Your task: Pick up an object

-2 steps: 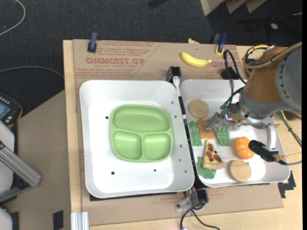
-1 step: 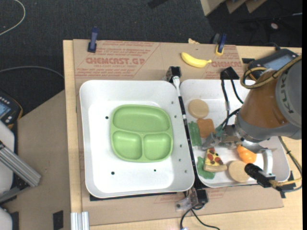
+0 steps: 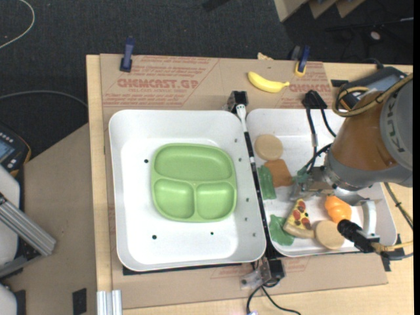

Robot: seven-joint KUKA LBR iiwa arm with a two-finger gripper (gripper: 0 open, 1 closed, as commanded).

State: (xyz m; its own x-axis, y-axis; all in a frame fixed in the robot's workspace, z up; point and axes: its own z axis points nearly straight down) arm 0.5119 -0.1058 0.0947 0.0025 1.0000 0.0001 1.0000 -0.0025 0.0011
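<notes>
The right bin (image 3: 289, 120) holds several toy foods. A round tan bun (image 3: 268, 147) lies near its back left, with a brown block (image 3: 278, 172) and a green strip (image 3: 266, 182) just in front of it. A pizza slice (image 3: 300, 216) rests on a green leaf (image 3: 278, 231) near the front. An orange fruit (image 3: 336, 209) and a tan round piece (image 3: 329, 235) lie to their right. My gripper (image 3: 307, 184) hangs low over the middle of this bin, between the brown block and the orange fruit, just behind the pizza slice. The arm's body hides much of it.
A green divided plate (image 3: 193, 180) sits in the left bin (image 3: 125, 176). A yellow banana (image 3: 267, 82) lies on the bench behind the right bin. Blue clamps (image 3: 126, 55) stand at the back edge, and black cables (image 3: 314, 113) cross the right bin's back.
</notes>
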